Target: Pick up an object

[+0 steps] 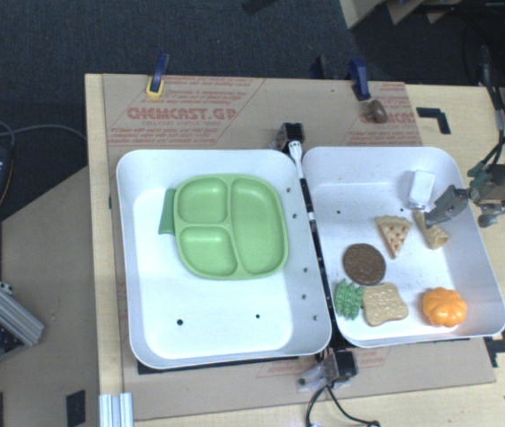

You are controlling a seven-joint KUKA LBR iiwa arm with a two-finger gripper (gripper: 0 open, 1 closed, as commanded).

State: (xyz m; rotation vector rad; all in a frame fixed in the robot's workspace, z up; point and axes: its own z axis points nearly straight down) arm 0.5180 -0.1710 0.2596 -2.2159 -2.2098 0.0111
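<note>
The grey two-finger gripper (441, 210) reaches in from the right edge and hangs low over the right-hand part of the right shallow white plastic bin (386, 163), its tip just above a small tan, lumpy toy food piece (434, 235); how wide it stands cannot be told from this slanted view, and nothing is seen gripped in it. Just left of the tip and a little farther back lies a small white rectangular block (421, 185). Left of the tan lump is a yellow wedge-shaped toy cheese slice (395, 234), and nearer the camera from that a round dark-brown toy cookie (364, 262). Along the near side of this bin sit a green leafy toy vegetable (349, 299), a beige toy toast slice (384, 304) touching it, and, well to the right, an orange toy bell pepper (444, 306). The left shallow white bin (221, 332) holds a pale green three-compartment plastic plate (230, 225) in its far half.
</note>
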